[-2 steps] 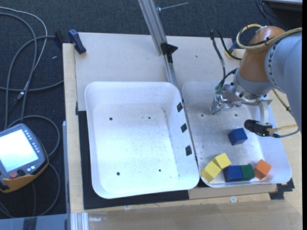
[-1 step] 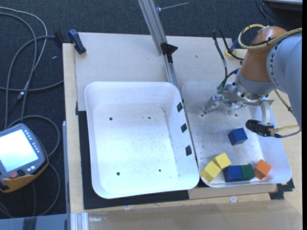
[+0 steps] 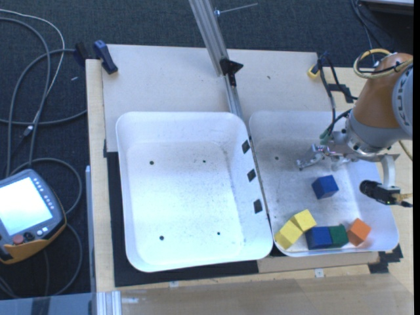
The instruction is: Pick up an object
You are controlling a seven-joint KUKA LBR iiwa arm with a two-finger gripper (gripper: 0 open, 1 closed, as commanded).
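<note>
Bench carries 2 shallow white plastic bins side by side; I log the left bin (image 3: 134, 136) and the right bin (image 3: 275, 136) from the overhead camera. Grey arm with orange band (image 3: 379, 104) reaches in from the right and hangs over the upper part of the right bin. Its 2-finger metal gripper (image 3: 314, 159) points toward the bin's middle, above the speckled floor. I cannot tell from this angle how the claw stands, and I see no object in it.

Candidate objects all lie in the right bin. A dark blue cube (image 3: 325, 186) sits alone near the centre, just below the gripper and apart from it. Along the near wall I count 5 blocks in a loose row: a yellow block (image 3: 287, 234) at the left, tilted against the bin's corner; a second yellow block (image 3: 304, 219) touching it, slightly further up; a blue rectangular block (image 3: 319, 237); a green block (image 3: 338, 235) pressed against the blue one; and an orange block (image 3: 359, 231) at the right end, beside the green.

Off the bench, a handheld control pendant with a lit screen (image 3: 26, 212) rests on the dark floor at the left, with cables looping above it.
</note>
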